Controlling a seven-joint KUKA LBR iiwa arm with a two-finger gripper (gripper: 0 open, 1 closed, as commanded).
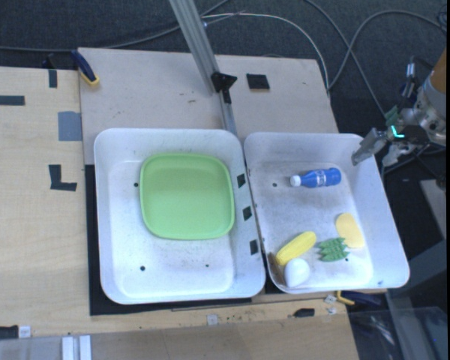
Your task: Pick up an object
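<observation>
The right bin [375, 201] holds several small objects. A blue bottle [316, 178] with a white cap lies on its side near the far end. A yellow oval piece [349, 229], a green leafy toy [332, 250], a yellow corn cob [295, 246] and a white egg-shaped object [297, 272] sit toward the near end. My gripper [379, 150] hangs over the bin's far right rim, to the right of the bottle and above it. Its two dark fingers are spread open, and nothing is between them.
The left bin [112, 223] holds a square light-green plate [187, 196]. A metal pole [199, 36] rises behind the bins. Cables [345, 51] run across the dark floor at the back right. A wooden bench top [30, 201] lies to the left.
</observation>
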